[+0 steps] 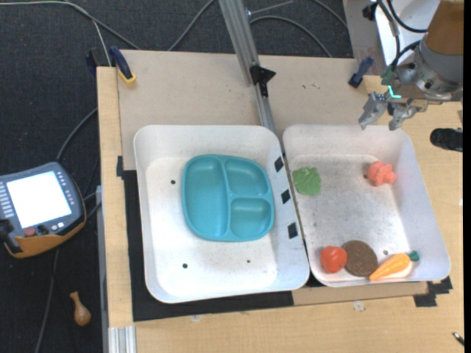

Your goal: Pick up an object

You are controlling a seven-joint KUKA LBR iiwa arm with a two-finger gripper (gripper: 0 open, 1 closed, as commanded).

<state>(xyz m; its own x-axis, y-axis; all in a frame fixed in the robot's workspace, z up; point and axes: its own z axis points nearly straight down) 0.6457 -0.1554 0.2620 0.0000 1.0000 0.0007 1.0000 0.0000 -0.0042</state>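
My gripper (384, 117) hangs above the far edge of the right bin (419, 190), its two fingers spread open with nothing between them. Inside that bin lie a pink toy (380, 173) near the far right, a green leafy piece (307, 181) at the left wall, and along the near edge a red tomato (333, 259), a brown round patty (360, 257) and an orange carrot (391, 266). The pink toy is the closest item, a little below the gripper in the view.
The left bin (158, 219) carries a blue divided plate (225, 197). A metal pole (243, 31) slants up from between the bins. A teach pendant (37, 208) lies on the floor at left. Clamps sit on the bench's far corners.
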